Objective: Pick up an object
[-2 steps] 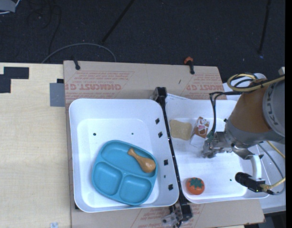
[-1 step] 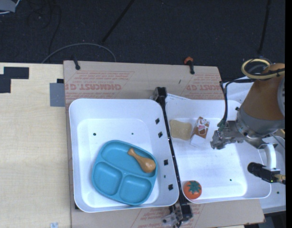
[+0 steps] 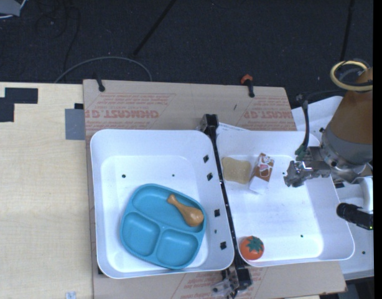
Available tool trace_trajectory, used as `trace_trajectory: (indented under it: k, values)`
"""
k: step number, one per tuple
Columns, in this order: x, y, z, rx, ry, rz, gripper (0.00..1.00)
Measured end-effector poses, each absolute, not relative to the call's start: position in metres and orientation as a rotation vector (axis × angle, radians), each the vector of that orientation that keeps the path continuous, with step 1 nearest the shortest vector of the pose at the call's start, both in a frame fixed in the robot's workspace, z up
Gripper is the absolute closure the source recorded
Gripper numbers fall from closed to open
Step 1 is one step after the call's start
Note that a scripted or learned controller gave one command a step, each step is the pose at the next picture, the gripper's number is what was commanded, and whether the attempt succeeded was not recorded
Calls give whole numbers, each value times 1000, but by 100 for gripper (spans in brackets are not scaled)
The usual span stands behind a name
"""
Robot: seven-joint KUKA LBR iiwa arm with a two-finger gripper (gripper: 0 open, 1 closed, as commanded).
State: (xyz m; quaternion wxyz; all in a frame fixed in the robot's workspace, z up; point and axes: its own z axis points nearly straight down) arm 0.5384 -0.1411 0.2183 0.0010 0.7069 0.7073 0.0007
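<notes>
- I see the claw (image 3: 295, 174) low over the right bin (image 3: 284, 254), near its right wall; I cannot tell its state from here.
- Left of the claw and apart from it, a small carton (image 3: 262, 172) lies on the bin floor, brown and white with a red mark.
- Just left of the carton, a tan sponge-like block (image 3: 236, 170) rests near the divider.
- An orange-red tomato toy (image 3: 252, 247) sits in the right bin's front left corner.
- In the left bin (image 3: 110, 161), a blue sectioned plate (image 3: 141, 232) carries a toy drumstick (image 3: 185, 210).
</notes>
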Motion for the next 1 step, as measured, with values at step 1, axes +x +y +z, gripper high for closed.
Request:
trace_trajectory:
  k: [1]
  values:
    - [546,-86,227,2217,2229,2,100]
